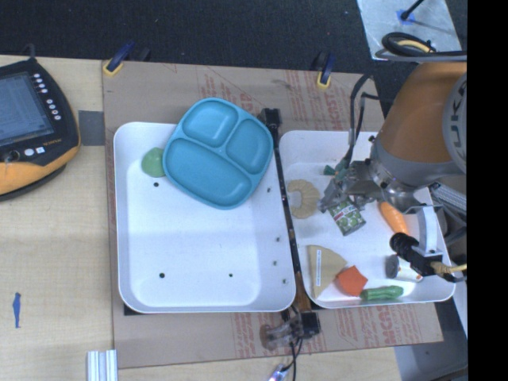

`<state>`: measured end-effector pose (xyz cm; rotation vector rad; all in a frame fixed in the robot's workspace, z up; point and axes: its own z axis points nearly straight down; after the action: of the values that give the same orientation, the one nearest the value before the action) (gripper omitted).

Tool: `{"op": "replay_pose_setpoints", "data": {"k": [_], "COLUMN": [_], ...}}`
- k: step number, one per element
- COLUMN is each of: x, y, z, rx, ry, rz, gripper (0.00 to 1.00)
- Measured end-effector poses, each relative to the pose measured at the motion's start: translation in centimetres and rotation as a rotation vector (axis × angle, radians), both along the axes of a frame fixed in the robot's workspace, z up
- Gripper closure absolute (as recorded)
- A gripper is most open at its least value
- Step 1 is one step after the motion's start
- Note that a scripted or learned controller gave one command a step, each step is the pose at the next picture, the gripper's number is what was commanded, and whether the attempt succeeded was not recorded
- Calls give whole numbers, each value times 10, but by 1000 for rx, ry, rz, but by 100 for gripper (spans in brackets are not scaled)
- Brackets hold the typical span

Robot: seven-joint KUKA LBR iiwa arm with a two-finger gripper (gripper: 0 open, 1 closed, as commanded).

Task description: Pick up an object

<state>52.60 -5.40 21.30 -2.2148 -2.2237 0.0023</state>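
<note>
The grey two-finger gripper (347, 190) hangs low in the right white bin (317, 145), just above a small green-and-white printed packet (348, 218) lying at its six o'clock, long axis running ten to four. I cannot tell its opening. The packet's print is unreadable.

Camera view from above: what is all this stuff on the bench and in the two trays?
Divided plate: one, blue, left bin's upper part.
Disc: one, green, under the plate's left edge.
Round piece: one, tan, right bin.
Wedge: one, tan, right bin's front.
Block: one, orange-red, beside the wedge.
Long item: one, green, right bin's front.
Carrot-like item: one, orange, right bin.
Handheld control unit: one, orange and black, bench's left.
Bins: two, white.
Arm: one, grey and orange, over the right bin.
</note>
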Motion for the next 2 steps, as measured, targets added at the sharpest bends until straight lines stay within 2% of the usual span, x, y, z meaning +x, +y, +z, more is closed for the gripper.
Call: {"op": "replay_pose_setpoints", "data": {"k": [1, 2], "x": [-31, -50], "y": [48, 99], "z": [33, 13], "rx": [0, -2], "ry": [0, 1], "rz": [0, 4], "gripper": [100, 100]}}
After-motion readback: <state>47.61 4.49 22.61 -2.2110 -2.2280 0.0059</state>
